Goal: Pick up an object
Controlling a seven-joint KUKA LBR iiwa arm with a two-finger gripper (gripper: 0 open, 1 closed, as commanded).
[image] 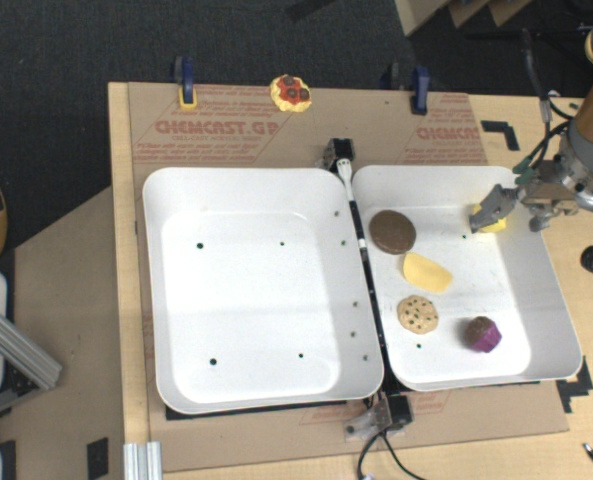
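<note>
Seemingly the gripper (498,215) pinches a small yellow block (492,225) — grip unclear — over the right bin (536,298).

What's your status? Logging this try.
Gripper over right bin, fingers around small yellow piece. Not lifted. Nothing blocking.

Cookie (417,314) and plum (482,334) in right bin (536,298)

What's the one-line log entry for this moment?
gripper: over right bin, far corner, at small yellow piece | grasp: unconfirmed | loose in bin: brown disc, yellow wedge, cookie, purple item
</note>
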